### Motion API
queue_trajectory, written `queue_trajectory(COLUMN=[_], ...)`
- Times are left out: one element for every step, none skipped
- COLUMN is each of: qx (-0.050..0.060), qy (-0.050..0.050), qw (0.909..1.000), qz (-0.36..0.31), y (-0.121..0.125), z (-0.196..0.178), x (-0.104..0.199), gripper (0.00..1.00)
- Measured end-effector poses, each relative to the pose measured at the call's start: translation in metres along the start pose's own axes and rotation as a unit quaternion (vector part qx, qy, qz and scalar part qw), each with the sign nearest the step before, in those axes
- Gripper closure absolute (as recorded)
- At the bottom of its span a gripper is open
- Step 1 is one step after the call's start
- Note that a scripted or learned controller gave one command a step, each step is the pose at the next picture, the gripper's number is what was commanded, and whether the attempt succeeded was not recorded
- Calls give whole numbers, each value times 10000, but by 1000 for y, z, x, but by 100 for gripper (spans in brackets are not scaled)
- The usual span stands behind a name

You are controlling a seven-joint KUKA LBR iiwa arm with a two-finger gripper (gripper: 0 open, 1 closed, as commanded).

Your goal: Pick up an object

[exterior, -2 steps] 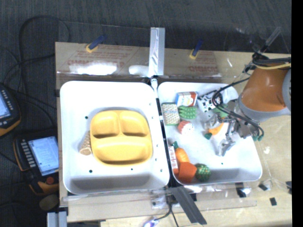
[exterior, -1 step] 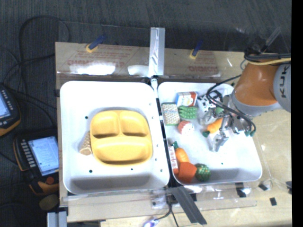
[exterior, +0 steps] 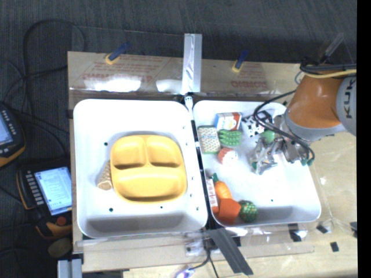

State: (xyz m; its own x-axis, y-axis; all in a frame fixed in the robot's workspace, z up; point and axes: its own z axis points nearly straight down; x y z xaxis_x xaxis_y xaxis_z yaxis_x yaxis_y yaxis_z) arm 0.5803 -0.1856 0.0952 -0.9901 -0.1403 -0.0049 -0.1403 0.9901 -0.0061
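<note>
While the arm (exterior: pixel 316 106) is reaching in from the right of the camera view, its gripper (exterior: pixel 264 162) is hanging low over the bare middle of the right bin (exterior: pixel 290 198), and whether it is released or clenched cannot be told, since the metal tip is blurring into the white floor. Nothing is showing in its grasp. The pickable things are lying to the gripper's left and below it: a small carton (exterior: pixel 228 121) and a green toy (exterior: pixel 230 137) near the top, a pale sponge-like block (exterior: pixel 208 139) against the divider, a red and white ball (exterior: pixel 228 156) just beside the gripper's left, and a carrot (exterior: pixel 222 191), an orange lump (exterior: pixel 229 211) and a small broccoli (exterior: pixel 248 211) crowding the lower left corner. A yellow divided tray (exterior: pixel 149 167) is sitting in the left bin (exterior: pixel 93 120) with a cone (exterior: pixel 105 178) touching its left edge. Judging from this, the ball is looking the nearest target; centring squarely over it before descending should help, as round things tend to squirt sideways.
</note>
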Motion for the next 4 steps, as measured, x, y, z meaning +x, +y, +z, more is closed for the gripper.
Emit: queue_trajectory(qx=[-1,-57,-38,-38], qy=[1,5,-10,-25], qw=[10000,9992,9991,9999], qz=[-1,387,425,152], y=[0,-15,-41,76], z=[0,6,7,5], x=[0,-16,-69,-34], gripper=[0,0,0,0])
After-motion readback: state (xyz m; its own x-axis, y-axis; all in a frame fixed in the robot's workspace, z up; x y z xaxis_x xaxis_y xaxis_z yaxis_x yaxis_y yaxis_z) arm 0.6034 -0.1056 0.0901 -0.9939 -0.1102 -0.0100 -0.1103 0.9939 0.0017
